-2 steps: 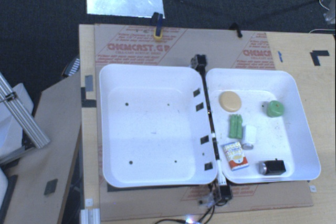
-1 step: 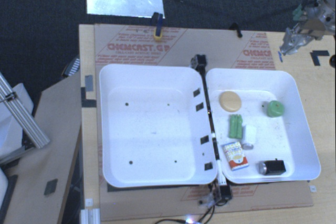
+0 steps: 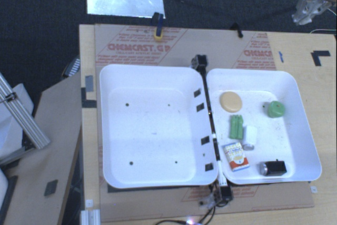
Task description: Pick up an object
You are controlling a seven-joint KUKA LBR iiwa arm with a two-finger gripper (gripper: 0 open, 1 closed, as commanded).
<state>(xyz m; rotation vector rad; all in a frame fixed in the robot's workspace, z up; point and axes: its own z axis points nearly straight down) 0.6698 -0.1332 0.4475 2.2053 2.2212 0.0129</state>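
Currently pre-grasp | gripper (image 3: 311, 8) at upper right of frame, well apart from the right bin (image 3: 295, 84) | jaw opening cannot be told, too small and blurred; nothing visibly held | candidates in right bin: tan disc (image 3: 230, 101), green ball (image 3: 275, 109), green block (image 3: 236, 127), carton (image 3: 236, 156), black item (image 3: 273, 168) | next: probably descend over one.
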